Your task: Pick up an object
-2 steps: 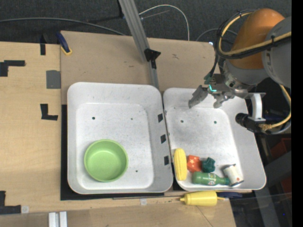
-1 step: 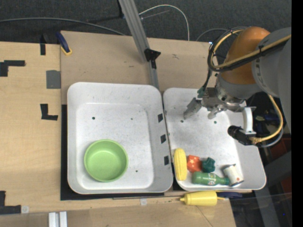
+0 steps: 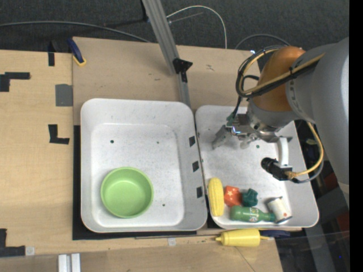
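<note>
Several toys: clustered in the right bin [image 3: 295,217]
Corn [image 3: 216,196]: light, stiff; gripped across its middle
Gripper [image 3: 222,139]: open, nothing held

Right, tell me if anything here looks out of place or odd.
One thing: a yellow squeeze bottle lies on its side on the bench, outside the right bin, just past its near rim. The corn, green bottle and other small items sit inside that bin; the green bowl is in the left bin.

Bowl [image 3: 127,192] in left bin [image 3: 91,152]; toys [image 3: 244,204] perhaps touching, right.
</note>
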Controlling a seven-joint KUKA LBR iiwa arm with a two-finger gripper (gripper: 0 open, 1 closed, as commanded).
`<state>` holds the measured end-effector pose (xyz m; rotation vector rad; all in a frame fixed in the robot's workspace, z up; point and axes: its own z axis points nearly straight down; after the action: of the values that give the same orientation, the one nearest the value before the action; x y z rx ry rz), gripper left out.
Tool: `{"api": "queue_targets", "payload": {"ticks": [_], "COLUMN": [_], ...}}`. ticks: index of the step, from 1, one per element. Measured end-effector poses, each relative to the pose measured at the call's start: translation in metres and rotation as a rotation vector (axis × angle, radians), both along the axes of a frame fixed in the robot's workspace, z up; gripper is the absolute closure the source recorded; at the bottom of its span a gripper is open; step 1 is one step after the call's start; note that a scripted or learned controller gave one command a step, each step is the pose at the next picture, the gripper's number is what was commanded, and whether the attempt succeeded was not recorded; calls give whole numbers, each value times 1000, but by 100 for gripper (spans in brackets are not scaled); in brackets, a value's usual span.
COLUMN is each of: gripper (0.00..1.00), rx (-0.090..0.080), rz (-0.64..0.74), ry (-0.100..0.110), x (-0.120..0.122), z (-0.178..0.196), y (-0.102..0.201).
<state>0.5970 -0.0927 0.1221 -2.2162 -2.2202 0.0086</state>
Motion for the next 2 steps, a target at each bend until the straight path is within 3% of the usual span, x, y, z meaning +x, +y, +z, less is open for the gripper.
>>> {"api": "queue_targets", "payload": {"ticks": [1,2], "gripper": [0,100], "rx": [-1,0], "rz": [0,1], "ry": [-7,-6], "x": [0,0], "z": [-34,-24], "y": [0,1]}}
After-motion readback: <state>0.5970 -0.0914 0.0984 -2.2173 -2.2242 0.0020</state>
